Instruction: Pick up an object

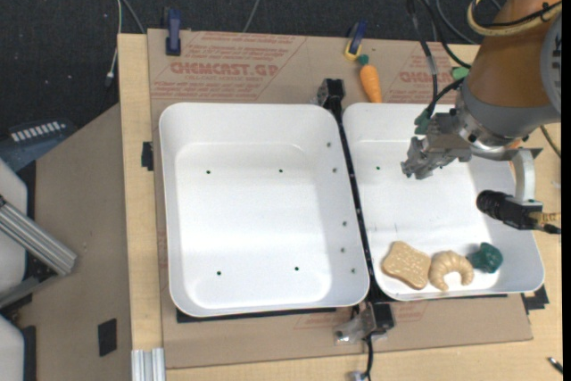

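In the right bin [401, 210], three objects lie along the near edge: a tan cracker-like slab [406, 264], a pale croissant-shaped piece [451, 269] and a small dark green lump [487, 258]. My gripper [419, 163] hangs over the upper middle of the right bin, well behind those objects, with the grey and orange arm [513, 49] above it. I see nothing held at the gripper's tip. A toy carrot [369, 82] lies on the cardboard behind the right bin.
The left bin [178, 192] sits beside the right one, divided by a black seam [350, 192]. Blue clamps [172, 31] hold the cardboard at the back. A black fitting [508, 208] sits at the right bin's right rim. Cables cross the dark floor behind.
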You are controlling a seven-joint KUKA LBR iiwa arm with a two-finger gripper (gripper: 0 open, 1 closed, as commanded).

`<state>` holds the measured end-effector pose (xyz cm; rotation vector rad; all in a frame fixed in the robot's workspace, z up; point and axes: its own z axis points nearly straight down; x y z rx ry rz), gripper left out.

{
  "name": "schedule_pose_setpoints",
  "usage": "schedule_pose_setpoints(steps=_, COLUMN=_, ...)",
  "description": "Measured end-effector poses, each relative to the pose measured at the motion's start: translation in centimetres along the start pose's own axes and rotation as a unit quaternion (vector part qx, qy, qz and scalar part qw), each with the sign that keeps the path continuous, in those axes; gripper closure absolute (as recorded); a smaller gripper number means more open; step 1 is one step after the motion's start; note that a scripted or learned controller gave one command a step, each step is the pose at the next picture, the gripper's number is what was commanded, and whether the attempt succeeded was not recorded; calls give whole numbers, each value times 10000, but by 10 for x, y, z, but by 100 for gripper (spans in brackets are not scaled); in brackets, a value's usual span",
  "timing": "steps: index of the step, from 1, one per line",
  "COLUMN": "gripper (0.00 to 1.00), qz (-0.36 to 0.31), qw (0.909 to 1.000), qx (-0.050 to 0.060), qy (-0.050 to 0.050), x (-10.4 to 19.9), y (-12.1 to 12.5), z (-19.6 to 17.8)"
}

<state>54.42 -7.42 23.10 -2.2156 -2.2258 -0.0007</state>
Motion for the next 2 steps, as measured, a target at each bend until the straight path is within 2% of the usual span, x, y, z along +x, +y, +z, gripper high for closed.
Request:
schedule_pose_setpoints(steps=1, gripper=100, qz=-3, qw=10000, qx=-1, qy=1, x=59, y=-12, z=7)
schedule_pose_setpoints(steps=2, gripper=100, qz=-1, qw=10000, qx=-5, qy=1, x=112, y=-17, z=-3)
